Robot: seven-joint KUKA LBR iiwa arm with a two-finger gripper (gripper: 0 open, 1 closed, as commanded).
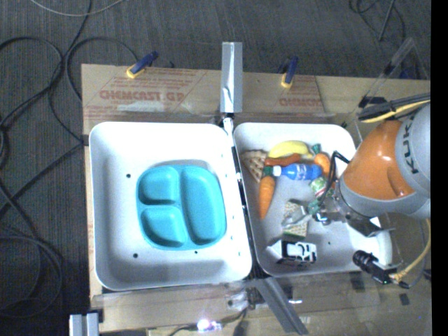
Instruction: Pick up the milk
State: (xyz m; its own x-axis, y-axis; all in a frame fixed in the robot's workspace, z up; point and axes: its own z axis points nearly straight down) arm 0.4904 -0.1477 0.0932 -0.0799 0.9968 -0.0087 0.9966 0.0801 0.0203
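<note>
Hovering over right bin, hand grip state: cannot tell. Milk, small black-white carton, lies on side at lower centre-right of frame. Judged light, stiff-walled, crushable; grasp across narrow flat faces.

Lab: clamped bench, loose cables
</note>
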